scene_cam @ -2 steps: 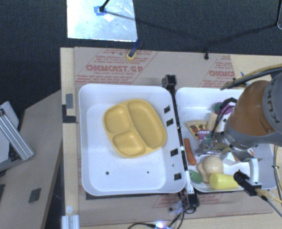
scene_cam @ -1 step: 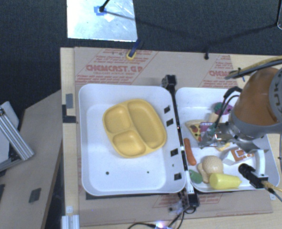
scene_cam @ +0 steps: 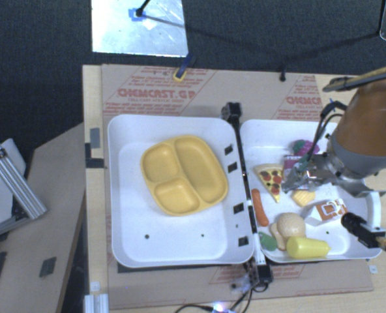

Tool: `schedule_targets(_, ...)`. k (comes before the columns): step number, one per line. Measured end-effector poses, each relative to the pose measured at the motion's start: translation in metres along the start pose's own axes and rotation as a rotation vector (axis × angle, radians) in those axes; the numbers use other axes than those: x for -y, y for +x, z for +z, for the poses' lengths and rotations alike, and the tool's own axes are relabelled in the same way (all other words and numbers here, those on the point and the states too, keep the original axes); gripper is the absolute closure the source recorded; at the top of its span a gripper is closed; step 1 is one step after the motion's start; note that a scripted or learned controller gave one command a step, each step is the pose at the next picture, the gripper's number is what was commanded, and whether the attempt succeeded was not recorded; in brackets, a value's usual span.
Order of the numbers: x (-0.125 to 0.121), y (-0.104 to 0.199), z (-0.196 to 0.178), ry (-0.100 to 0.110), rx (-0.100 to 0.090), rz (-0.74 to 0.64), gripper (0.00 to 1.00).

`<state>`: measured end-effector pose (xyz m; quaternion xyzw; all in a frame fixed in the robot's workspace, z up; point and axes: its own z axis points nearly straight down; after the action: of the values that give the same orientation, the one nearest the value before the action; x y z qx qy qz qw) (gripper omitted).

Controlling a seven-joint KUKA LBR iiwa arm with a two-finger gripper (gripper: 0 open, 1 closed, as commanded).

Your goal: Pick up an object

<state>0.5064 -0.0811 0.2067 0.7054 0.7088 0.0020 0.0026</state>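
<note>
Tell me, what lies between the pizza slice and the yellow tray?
In the camera view, between pizza slice and yellow tray: the bins' adjoining white rims with black clips.

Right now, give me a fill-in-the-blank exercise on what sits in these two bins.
1. The yellow tray lies in the ____ bin and has three compartments.
2. The pizza slice lies in the ____ bin.
3. The gripper is low over the right bin, just ____ of the pizza slice in the view.
4. The lemon-yellow piece lies near the right bin's ____ edge.

Missing words: left; right; right; front
</note>
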Motion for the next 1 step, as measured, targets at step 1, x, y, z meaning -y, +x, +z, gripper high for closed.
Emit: schedule_targets(1,-0.0017,0.0000,-0.0187,0.001,0.000,0.000,1.00)
